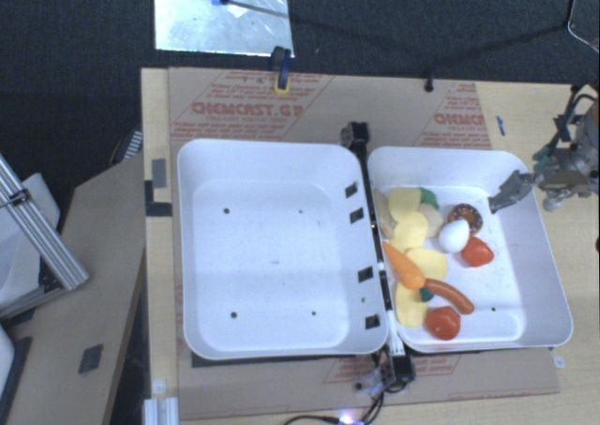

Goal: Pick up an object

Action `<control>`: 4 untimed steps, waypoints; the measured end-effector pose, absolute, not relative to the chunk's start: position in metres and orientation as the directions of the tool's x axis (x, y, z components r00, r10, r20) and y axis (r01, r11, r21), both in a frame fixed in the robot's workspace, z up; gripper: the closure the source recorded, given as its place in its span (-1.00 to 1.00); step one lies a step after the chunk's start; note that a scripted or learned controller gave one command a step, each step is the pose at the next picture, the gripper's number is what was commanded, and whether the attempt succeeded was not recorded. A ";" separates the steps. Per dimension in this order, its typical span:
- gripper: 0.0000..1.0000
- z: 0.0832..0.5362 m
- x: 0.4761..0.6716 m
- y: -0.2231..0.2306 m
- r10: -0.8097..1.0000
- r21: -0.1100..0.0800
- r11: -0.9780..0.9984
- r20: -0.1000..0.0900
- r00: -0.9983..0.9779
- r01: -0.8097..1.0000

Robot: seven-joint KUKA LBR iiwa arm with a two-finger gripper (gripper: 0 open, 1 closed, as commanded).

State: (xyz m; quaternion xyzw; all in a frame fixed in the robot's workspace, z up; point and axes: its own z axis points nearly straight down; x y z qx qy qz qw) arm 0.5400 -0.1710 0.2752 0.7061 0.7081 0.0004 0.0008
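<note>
Bench: brown cardboard sheet [375,99] with red print lies under two white bins; dark carpet sits behind it.
Left bin [272,245]: I see bare white floor with a few small dark dots.
Right bin [525,264]: I see toy food bunched up near its left wall.
Yellow pieces [405,205]: some lie at the top of the bunch, more lower down.
White egg [454,236]: it touches a brown round thing [466,217] just above it.
Red tomato [477,252]: it is just right of the egg.
Carrot [405,266]: orange, tilted, in the middle of the bunch.
Sausage [448,293]: it lies below the carrot, next to a second red piece [442,322].
Gripper [511,190]: it hangs over the right bin's top right part, tilted, near the brown round thing.
Fingers: I cannot tell from my screen if they are apart or together.
Arm: it comes in from the right edge.
</note>
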 end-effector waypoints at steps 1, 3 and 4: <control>-1.00 0.137 0.538 -0.115 1.000 -0.011 0.009 0.005 -0.009 1.000; -1.00 0.084 0.605 -0.087 1.000 -0.003 0.001 0.001 -0.001 1.000; 1.00 0.097 0.609 -0.088 1.000 0.005 0.002 0.000 -0.002 1.000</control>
